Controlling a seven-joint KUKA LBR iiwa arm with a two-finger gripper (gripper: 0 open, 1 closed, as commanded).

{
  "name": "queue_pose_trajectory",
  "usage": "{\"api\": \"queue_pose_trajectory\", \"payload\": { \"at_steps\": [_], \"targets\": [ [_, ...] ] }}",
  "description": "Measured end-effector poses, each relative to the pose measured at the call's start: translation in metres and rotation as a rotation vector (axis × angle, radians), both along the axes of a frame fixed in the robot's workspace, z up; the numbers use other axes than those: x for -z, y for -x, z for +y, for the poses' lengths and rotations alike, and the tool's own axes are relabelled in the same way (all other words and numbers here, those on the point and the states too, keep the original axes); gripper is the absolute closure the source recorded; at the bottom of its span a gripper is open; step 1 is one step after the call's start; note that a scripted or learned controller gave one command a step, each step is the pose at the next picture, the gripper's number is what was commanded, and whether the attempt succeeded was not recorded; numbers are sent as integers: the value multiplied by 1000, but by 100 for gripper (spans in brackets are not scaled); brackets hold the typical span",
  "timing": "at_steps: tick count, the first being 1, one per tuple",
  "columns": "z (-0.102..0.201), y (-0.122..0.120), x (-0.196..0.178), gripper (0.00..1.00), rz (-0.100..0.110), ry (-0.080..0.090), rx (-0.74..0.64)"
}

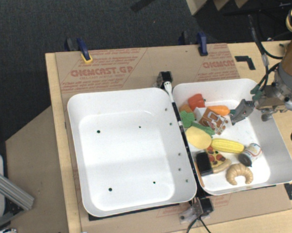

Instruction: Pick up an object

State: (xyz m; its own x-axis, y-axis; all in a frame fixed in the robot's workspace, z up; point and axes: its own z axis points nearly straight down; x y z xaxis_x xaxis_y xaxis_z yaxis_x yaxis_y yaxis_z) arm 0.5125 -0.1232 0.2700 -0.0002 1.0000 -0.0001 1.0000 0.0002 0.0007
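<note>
The left bin (128,148) has bare floor; the right bin (276,153) holds toys from 9 to 6 o'clock. The gripper (237,114), fingers apart and holding nothing, hovers at its 12 o'clock, beside the carrot (218,110). Approach step, I judge: next, descend and close.

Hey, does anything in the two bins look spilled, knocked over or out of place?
Nothing stands out. The toy food, such as the corn and croissant, lies jumbled but inside the right bin.
</note>
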Motion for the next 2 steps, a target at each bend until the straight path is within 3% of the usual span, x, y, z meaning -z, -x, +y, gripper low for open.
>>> {"api": "queue_pose_trajectory", "payload": {
  "at_steps": [1,2],
  "targets": [
    [27,15,140,0,15,-5,-1],
    [70,-44,82,0,-8,1,-5]
  ]
}}
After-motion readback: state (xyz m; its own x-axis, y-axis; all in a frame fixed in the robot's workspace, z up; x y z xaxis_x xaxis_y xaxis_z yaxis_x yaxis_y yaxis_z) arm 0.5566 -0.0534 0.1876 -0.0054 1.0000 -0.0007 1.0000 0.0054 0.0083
